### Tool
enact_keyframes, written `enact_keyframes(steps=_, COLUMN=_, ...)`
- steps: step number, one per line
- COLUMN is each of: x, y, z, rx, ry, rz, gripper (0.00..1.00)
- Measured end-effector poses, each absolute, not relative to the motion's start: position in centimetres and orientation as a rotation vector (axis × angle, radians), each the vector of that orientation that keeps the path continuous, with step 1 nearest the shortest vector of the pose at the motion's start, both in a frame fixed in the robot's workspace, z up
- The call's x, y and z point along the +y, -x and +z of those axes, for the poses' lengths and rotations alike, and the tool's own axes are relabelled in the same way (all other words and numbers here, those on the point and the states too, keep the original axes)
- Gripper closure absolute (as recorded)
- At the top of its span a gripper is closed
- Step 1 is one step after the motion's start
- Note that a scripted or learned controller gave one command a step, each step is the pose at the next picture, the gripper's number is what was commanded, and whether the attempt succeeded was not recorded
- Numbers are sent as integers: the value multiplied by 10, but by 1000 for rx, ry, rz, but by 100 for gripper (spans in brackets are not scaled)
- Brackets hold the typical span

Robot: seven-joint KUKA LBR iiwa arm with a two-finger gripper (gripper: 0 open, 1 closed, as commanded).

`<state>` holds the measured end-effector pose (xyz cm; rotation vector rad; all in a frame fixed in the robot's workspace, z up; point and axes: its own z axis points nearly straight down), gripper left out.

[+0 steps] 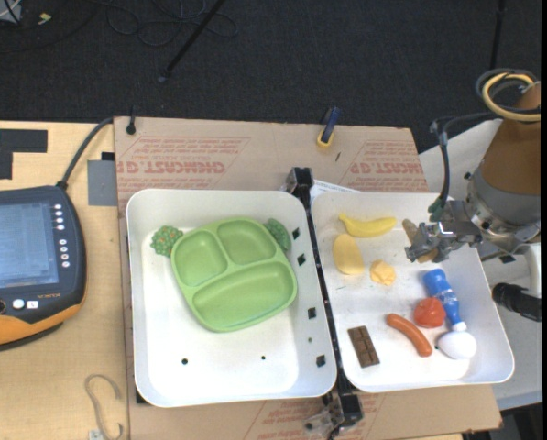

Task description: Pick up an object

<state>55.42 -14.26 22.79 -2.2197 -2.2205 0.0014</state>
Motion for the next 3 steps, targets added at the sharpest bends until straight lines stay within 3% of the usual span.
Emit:
enact_keyframes(steps=2, x=-36, y=-592, z=221, rx=-2224, ry=2215, rz=2, gripper=100)
enact_keyframes(steps=3, x=7, y=-601, z=232, rx=-2222, ry=2217, rz=2, gripper=100)
